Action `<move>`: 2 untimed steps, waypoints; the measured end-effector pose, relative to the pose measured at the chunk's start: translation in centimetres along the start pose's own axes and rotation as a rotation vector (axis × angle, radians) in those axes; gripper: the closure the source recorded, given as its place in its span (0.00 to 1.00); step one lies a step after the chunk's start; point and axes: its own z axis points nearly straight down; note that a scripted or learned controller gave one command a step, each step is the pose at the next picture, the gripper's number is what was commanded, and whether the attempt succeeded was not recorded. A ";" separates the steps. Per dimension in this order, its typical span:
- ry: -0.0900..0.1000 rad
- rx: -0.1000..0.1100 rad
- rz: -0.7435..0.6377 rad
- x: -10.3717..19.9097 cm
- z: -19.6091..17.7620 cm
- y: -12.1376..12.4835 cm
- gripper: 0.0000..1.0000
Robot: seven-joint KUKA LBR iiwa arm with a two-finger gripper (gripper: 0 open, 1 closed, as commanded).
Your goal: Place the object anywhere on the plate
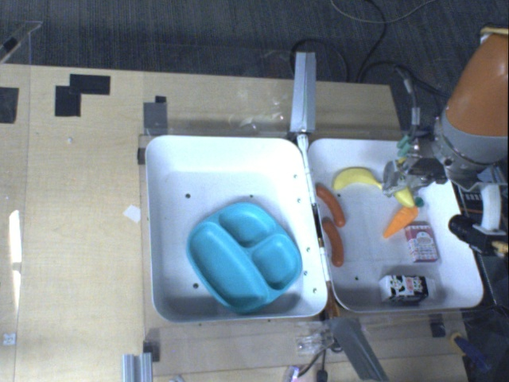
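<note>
Carrot (399, 221) just below gripper (407, 183), apart.

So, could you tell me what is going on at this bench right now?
The grey arm's end effector is down in the right white bin, over the top of the small orange toy carrot and beside the yellow toy banana. Two brown toy sausages, a pink-and-white packet and a black-and-white carton also lie there. The blue three-compartment plastic plate sits in the left white bin, nothing on it yet.
</note>
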 end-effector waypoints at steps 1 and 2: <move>-0.001 -0.004 -0.129 -6.1 -10.6 1.1 1.00; -0.001 -0.005 -0.280 -3.7 -16.5 1.3 1.00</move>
